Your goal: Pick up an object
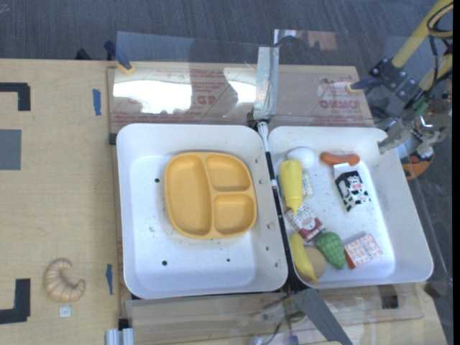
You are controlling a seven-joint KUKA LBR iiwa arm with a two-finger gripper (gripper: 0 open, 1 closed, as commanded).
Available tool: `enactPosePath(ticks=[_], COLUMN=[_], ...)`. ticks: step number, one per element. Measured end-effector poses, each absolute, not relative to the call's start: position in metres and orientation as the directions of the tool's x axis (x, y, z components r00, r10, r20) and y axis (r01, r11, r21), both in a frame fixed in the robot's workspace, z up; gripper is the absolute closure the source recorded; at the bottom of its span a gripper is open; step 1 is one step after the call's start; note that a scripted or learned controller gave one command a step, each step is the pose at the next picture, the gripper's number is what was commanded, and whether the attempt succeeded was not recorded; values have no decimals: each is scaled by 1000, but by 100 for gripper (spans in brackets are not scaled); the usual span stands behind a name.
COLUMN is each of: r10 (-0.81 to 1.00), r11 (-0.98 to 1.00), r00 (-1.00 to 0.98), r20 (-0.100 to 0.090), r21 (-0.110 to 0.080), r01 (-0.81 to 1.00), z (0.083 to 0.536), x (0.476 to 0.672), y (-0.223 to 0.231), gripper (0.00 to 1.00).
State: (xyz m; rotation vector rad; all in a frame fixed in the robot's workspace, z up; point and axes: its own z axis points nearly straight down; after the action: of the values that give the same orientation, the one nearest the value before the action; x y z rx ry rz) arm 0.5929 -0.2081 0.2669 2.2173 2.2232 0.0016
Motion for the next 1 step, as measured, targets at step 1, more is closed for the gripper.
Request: enactPosePath(ticks=[1], r10=[976], r11=[-217], r00=[217], r20=[1], r21=[3], r01=[976], z=[99], x=[561], y=[-195], gripper=[0])
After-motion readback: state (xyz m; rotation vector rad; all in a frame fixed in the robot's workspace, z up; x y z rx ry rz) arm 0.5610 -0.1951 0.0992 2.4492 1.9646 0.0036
